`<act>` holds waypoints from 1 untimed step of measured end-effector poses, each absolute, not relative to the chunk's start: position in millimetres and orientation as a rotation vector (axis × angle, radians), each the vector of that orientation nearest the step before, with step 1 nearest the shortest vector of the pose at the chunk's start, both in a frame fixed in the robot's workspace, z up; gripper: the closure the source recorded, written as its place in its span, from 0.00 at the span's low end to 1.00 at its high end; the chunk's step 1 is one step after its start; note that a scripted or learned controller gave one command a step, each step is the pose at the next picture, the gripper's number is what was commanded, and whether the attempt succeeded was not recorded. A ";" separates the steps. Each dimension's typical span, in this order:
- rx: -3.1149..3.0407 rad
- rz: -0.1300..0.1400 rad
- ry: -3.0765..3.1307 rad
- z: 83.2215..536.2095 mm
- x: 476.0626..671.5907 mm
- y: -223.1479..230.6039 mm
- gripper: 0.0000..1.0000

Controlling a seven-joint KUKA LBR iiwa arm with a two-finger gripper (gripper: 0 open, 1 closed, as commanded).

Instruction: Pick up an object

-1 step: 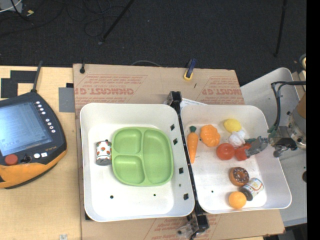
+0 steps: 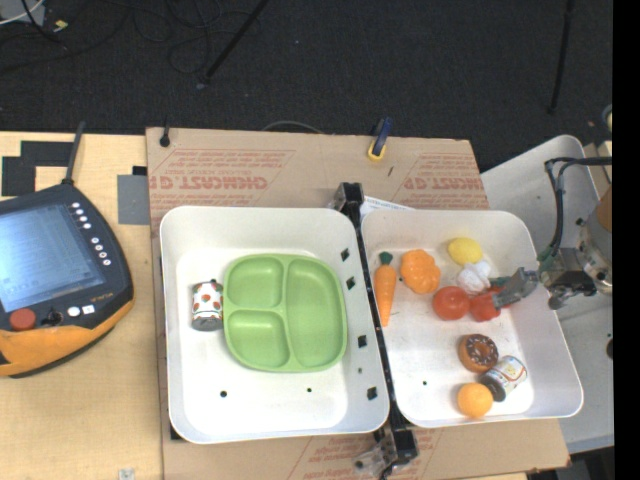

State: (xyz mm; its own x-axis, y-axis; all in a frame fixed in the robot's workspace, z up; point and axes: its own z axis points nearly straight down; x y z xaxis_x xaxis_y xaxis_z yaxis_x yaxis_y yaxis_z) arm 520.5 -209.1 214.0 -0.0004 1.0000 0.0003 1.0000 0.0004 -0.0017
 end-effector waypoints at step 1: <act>-2.213 0.005 -2.218 168.4 515.3 -210.5 0.00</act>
State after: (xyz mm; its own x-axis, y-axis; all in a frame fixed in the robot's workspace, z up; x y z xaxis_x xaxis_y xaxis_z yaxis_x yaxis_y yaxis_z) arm 515.3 -210.5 168.4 -0.0023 1.0000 0.0034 1.0000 0.0024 -0.0079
